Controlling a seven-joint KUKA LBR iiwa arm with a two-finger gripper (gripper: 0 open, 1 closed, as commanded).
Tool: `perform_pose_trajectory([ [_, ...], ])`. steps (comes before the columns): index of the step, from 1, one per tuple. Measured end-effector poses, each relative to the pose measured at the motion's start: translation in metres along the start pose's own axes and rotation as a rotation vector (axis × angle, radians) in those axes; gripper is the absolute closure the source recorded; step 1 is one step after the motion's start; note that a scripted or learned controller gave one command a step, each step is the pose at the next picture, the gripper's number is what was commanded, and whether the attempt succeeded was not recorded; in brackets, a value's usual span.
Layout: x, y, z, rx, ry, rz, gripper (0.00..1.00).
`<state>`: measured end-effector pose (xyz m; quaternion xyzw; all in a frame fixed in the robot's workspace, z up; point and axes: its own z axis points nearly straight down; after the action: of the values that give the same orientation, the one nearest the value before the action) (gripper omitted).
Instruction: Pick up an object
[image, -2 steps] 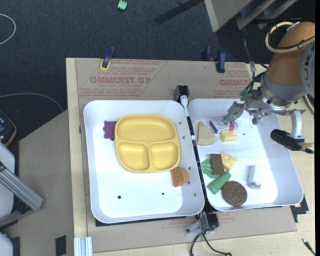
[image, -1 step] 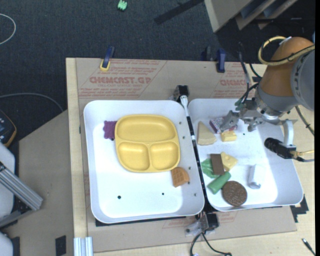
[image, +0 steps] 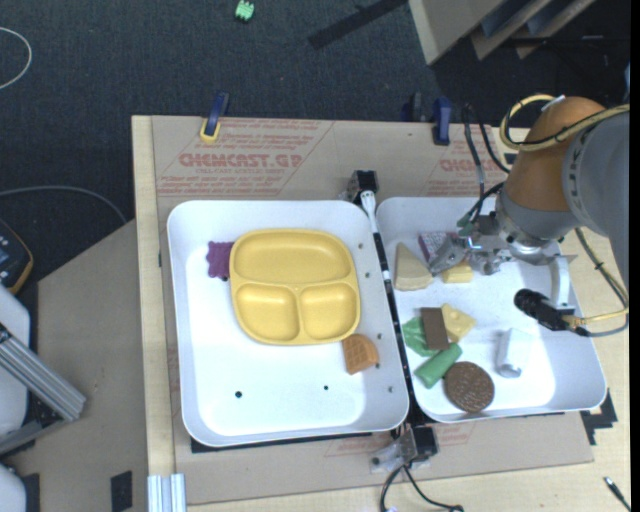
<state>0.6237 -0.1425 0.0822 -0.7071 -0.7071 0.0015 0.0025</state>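
Lowest in the frame, at the bottom edge of the right-hand shallow white bin (image: 585, 375), lies a round brown cookie-like disc (image: 468, 386), with a green rounded stick piece (image: 437, 365) touching its upper left and a small grey cylindrical piece (image: 505, 353) just to its right. Above the green piece sits a dark brown rectangular block (image: 434, 327) overlapping a pale yellow cheese-like wedge (image: 457, 322). Across the divide, in the left white bin (image: 195, 300), an orange waffle-textured piece (image: 360, 353) rests near the right wall, just below the corner of a yellow three-compartment plastic tray (image: 295, 283); a purple flat piece (image: 218, 258) peeks out from the tray's left edge. Higher in the right bin, a cream triangular wedge (image: 409, 268) lies beside the wall, and a small pale yellow block (image: 458, 274) sits directly under the gripper (image: 468, 252). The gripper hangs low over that block, but whether it is clenched or released cannot be told. Its grey arm with orange band (image: 545, 160) enters from the upper right.
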Motion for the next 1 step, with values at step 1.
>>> perform_pose_trajectory([
  [1, -0.0003, 0.0013, -0.0136, -0.006, -0.001, 0.000, 1.00],
])
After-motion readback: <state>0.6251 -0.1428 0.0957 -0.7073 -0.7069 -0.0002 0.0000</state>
